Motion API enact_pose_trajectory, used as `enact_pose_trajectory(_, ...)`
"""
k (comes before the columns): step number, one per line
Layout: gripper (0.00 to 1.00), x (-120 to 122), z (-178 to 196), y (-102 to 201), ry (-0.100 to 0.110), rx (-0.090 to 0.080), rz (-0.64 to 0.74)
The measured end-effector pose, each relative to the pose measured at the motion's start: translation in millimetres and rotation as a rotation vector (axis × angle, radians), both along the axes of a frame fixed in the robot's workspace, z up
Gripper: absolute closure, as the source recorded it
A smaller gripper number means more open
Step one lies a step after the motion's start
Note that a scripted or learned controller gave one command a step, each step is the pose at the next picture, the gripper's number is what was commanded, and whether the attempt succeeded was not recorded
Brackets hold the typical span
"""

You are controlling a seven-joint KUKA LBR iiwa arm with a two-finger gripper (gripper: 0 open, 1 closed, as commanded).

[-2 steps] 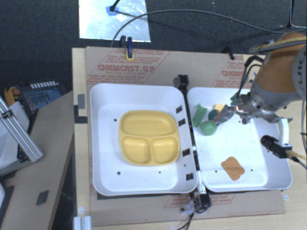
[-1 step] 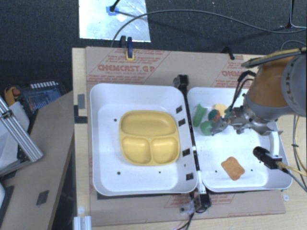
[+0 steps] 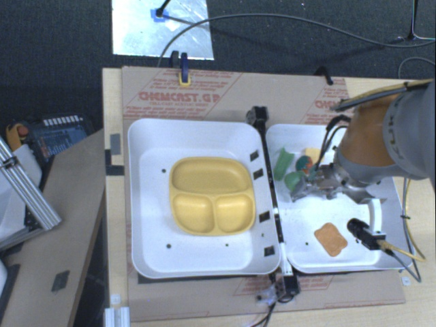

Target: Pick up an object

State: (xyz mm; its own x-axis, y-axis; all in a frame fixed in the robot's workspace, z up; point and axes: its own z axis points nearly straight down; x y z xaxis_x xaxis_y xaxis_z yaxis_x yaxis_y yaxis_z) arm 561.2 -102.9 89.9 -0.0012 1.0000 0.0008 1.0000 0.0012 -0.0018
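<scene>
Two white bins [image 3: 146, 203], backing board [image 3: 225, 87] (printed "CHEMCAST GP"), yellow tray [image 3: 210, 195]

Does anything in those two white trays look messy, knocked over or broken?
Nothing stands out. The yellow divided plate lies flat in the left bin, slightly turned. In the right bin, the green pieces sit by the hand, and a toast-like piece lies flat nearer the front.

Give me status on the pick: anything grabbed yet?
Done: the arm is down in the right bin, with the gripper by the green pieces. In hand: nothing visibly between its fingers; the grip is too small to tell. Left: lifting something clear. The toast-like piece lies untouched, and the yellow tray sits in the left bin.
</scene>
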Motion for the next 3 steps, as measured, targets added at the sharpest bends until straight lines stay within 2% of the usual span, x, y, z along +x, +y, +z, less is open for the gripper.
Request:
enact_pose_trajectory(1, 1.0, 0.6, 12.8, -0.5, -0.003, -0.001, -0.001)
enact_pose_trajectory(2, 1.0, -5.5, 61.3, 3.9, -0.007, -0.002, 0.002)
enact_pose_trajectory(3, 1.0, 5.1, 113.5, 9.1, -0.009, -0.002, 0.004)
